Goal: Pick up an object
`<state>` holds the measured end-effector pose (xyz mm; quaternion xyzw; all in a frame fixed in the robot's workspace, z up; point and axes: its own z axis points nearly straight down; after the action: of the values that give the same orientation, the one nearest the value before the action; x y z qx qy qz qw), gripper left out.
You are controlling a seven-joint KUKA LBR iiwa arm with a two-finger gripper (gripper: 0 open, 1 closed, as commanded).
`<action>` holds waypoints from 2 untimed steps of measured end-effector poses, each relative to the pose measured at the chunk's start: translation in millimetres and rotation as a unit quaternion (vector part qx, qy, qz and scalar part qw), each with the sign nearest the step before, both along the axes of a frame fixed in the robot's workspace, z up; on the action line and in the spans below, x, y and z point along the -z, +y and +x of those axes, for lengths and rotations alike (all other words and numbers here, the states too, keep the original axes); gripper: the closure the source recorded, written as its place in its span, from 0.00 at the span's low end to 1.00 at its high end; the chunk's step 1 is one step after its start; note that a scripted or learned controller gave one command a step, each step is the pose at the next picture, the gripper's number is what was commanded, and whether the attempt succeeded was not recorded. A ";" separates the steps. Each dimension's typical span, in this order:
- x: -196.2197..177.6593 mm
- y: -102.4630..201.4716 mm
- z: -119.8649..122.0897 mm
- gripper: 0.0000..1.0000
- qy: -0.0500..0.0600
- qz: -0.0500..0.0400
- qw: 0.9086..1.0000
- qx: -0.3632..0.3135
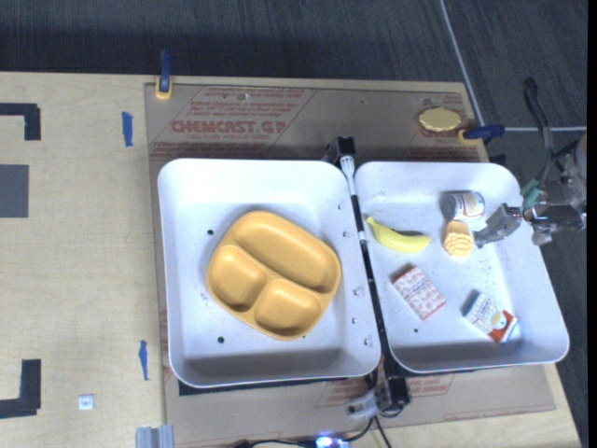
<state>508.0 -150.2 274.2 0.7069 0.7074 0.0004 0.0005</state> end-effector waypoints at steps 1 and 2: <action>130.6 28.1 -13.3 0.00 0.001 0.001 1.000 0.001; 188.3 58.6 -27.5 0.00 -0.001 0.000 1.000 0.000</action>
<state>480.5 -91.6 85.9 0.7072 0.7070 0.0013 0.0012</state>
